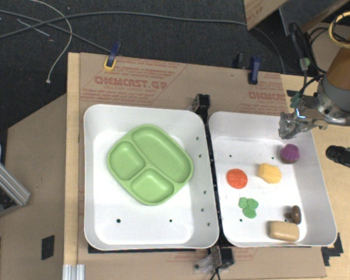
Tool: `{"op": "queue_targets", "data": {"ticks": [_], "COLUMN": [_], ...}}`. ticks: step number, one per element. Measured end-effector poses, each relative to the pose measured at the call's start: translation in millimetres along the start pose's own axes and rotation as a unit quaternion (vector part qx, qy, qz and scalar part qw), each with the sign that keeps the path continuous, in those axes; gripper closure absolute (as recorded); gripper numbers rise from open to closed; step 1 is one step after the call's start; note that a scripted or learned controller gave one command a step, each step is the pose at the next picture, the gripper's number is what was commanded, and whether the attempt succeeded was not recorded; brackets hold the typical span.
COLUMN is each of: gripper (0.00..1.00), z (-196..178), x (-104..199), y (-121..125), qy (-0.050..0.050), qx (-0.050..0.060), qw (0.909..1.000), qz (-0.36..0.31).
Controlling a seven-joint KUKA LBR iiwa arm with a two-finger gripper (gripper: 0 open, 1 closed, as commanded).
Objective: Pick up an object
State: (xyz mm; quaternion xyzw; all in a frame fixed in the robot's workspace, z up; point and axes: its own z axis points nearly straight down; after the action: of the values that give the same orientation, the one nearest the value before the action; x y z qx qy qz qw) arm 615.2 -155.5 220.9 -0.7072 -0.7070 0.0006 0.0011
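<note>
The right bin [247, 132] holds several small items: a purple ball-like fruit [289, 153], a yellow piece [270, 173], an orange-red round piece [237, 178], a green leafy piece [248, 207], a dark brown piece [293, 214] and a tan bread-like block [284, 231]. My gripper [291, 126] hangs over the bin's far right corner, just above and behind the purple fruit, with nothing seen between its fingers. The grey arm with its orange band reaches in from the upper right.
The left bin [98, 209] holds a green divided plate [150, 164]. Two blue clamps [113, 54] pin the cardboard sheet at the back. A black bracket [201, 102] sits between the bins. Cables lie on the dark floor at the upper left.
</note>
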Motion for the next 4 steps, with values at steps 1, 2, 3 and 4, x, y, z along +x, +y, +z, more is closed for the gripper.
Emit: {"op": "queue_targets", "data": {"ticks": [1,2,3,4], "gripper": [0.00,0.00,0.00,0.00], "z": [-1,58,102,137], "x": [0,-4,-9,-8], "y": [0,-5,-8,-8], "qy": [0.000,0.000,0.001,0.000], "qx": [-0.001,0.001,0.002,0.000], "qw": [1.0000,1.0000,1.0000,1.0000], "qz": [0.000,0.000,0.000,0.000]}}
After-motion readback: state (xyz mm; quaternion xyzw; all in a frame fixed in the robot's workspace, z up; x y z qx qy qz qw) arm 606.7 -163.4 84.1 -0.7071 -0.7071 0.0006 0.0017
